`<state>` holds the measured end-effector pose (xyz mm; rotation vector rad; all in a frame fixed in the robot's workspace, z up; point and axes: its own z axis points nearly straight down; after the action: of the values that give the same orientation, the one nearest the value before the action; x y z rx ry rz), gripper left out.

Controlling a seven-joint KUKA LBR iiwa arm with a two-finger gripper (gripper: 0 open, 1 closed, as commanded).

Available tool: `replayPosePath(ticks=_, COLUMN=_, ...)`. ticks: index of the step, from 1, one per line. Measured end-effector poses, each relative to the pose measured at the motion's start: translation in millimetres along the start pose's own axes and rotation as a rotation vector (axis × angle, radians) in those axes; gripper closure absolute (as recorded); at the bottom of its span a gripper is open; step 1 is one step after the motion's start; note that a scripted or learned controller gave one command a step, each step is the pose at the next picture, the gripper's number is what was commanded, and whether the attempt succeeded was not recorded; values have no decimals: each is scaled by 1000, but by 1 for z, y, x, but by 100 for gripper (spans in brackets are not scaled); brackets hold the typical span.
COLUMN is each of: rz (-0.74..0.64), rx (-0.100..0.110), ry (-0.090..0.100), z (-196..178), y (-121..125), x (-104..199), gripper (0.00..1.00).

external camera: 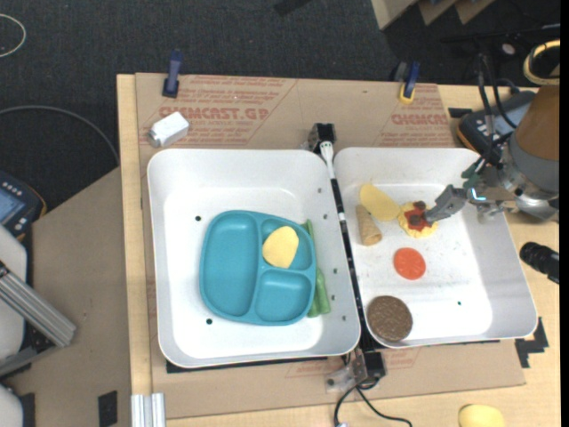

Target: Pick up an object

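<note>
In the right bin (498, 314) my gripper (430, 213) reaches in from the right and is low over a small yellow and red toy (417, 226). Its tip touches or overlaps the toy's top, and part of the toy is hidden beneath it. Just left of the toy lie a yellow wedge (379, 202) and a tan cone (368, 227). A red-orange disc (409, 263) sits in front of the toy. A brown round cookie (389, 318) rests near the bin's front left corner.
The left bin (173, 238) holds a teal divided plate (233, 269) with a yellow lump (281, 246) on it and a green strip (318, 290) along its right side. A black divider rail (341, 238) runs between the bins. A white block (168, 129) lies on the cardboard behind.
</note>
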<state>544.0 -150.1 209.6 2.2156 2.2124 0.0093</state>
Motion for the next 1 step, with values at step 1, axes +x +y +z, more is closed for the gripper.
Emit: replayPosePath(ticks=1, rz=-5, rx=-2, ry=3, z=-116, y=-61, x=43, gripper=0)
